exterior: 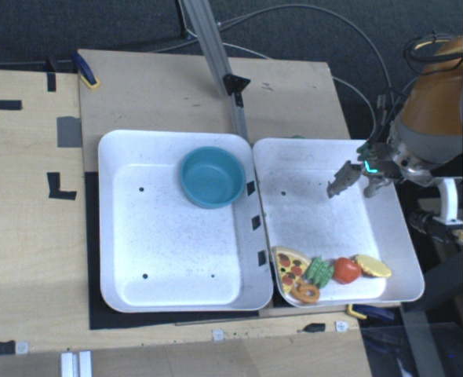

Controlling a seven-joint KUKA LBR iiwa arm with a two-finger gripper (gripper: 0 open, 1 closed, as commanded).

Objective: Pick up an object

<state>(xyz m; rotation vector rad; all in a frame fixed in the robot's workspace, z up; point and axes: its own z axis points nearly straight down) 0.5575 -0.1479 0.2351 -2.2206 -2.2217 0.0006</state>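
Plastic toy food, a red tomato (345, 270) among it, lies at the right bin's (326, 210) lower edge, likely light, stiff, graspable across its round sides, while the hand (355, 179) hovers mid-right, spread wide, carrying nothing.

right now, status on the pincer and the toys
Pincer above right bin, holding nothing. Toys bunched at near edge. Bowl in left bin. Path clear.
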